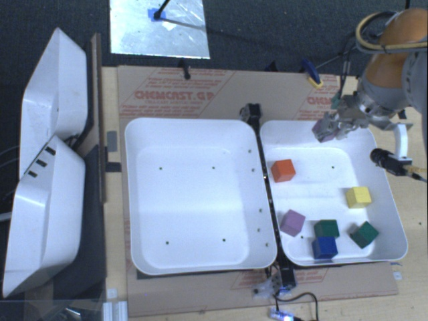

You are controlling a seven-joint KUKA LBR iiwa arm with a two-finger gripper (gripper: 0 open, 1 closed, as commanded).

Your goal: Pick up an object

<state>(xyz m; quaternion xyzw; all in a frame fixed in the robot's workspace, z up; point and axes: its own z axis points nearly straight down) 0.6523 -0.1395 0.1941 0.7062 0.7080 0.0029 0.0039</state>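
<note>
The right bin (334,154) holds several blocks: an orange one (283,170) near its left wall, a yellow one (358,196) on the right, a purple one (292,222), a blue one (324,247), and two green ones (326,229) (364,234) near the front. My gripper (329,131) hangs over the far edge of this bin, above and to the right of the orange block. Nothing shows between its fingers, and their state is unclear.
The left bin (194,192) sits beside the right one, with a black divider strip (267,186) between them. Two spare white bins (50,159) are stacked at the far left. A shiny metal sheet (159,19) lies behind the bench.
</note>
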